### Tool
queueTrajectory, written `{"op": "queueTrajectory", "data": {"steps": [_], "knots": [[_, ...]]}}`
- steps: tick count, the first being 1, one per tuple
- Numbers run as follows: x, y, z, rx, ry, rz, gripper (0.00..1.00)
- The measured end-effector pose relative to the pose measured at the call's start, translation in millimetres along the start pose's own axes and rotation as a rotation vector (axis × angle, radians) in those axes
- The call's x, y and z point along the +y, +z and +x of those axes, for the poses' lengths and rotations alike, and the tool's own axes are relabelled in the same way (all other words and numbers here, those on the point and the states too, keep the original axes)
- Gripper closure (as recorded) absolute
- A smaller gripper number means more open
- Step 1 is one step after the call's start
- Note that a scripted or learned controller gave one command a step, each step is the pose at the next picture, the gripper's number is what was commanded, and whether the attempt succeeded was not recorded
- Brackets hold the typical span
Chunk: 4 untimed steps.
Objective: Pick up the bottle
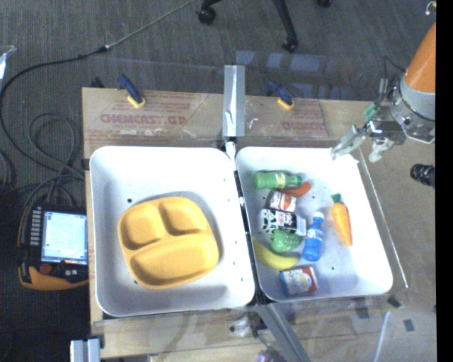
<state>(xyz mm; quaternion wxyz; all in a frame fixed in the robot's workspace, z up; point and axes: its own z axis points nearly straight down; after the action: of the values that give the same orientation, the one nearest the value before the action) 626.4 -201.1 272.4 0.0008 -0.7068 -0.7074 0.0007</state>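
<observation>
Brown cardboard-covered tabletop (163,117) is carrying two white bins; the left bin (106,184) is holding a yellow divided plastic tray (168,239). The small blue plastic bottle with a white cap (313,237) is lying in the right bin (375,261), jumbled among toy food, long axis near-vertical in view, cap pointing away. The hand (357,141) is hovering over the bin's far corner, fingers spread, grasping nothing.

This looks like a robot lab, because a tabletop (177,120) with two white bins (106,212) clamped to it stands on grey carpet (56,42), a black cable (42,63) runs across the floor, a control pad with a screen (55,247) lies beside it, and office chair wheels (207,13) show behind.
</observation>
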Motion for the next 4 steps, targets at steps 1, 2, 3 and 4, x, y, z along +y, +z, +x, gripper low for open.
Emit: {"op": "queueTrajectory", "data": {"steps": [1,2,3,4], "knots": [[-16.1,135.6,45.5,0.000,-0.219,-0.002,0.00],[-28.2,153.6,15.2,-0.015,-0.357,-0.042,0.00],[-84.2,181.9,39.4,-0.010,-0.459,-0.015,0.00],[-81.6,170.8,40.3,-0.010,-0.458,-0.023,1.00]]}}
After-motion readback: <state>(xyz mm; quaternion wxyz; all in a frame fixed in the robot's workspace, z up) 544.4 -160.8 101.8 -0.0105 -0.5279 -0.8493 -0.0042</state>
